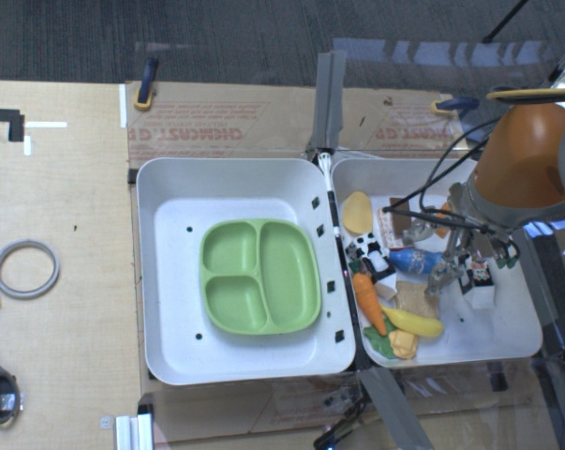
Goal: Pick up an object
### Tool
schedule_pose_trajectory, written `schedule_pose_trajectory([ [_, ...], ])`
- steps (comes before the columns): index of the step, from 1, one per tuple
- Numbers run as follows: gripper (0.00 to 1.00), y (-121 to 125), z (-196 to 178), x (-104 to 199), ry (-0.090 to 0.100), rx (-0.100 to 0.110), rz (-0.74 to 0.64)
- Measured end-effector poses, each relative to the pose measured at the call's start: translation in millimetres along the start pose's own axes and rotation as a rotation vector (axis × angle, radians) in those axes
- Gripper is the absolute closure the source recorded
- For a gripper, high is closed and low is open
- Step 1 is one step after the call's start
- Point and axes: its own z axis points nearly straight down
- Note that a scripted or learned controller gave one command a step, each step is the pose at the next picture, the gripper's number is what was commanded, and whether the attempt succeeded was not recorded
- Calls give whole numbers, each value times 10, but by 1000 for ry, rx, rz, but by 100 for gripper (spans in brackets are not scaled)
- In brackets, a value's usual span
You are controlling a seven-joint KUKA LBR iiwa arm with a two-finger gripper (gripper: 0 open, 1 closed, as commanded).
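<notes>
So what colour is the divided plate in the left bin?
Light green; the divided plate shows plainly in the camera view.

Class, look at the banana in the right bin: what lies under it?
The banana rests partly on a tan flat piece and the right bin floor. Whatever sits directly beneath its middle is covered.

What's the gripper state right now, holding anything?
Gripper: low over the right bin, beside the blue bottle. Open or shut cannot be told from this view, and no object can be confirmed in its grasp.
</notes>
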Motion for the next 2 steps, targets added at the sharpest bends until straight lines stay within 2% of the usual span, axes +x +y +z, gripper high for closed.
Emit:
schedule_pose_trajectory([
  [1,0,-635,-2,391,2,4,30],
  [2,0,-93,6,-286,-1,-1,91],
])
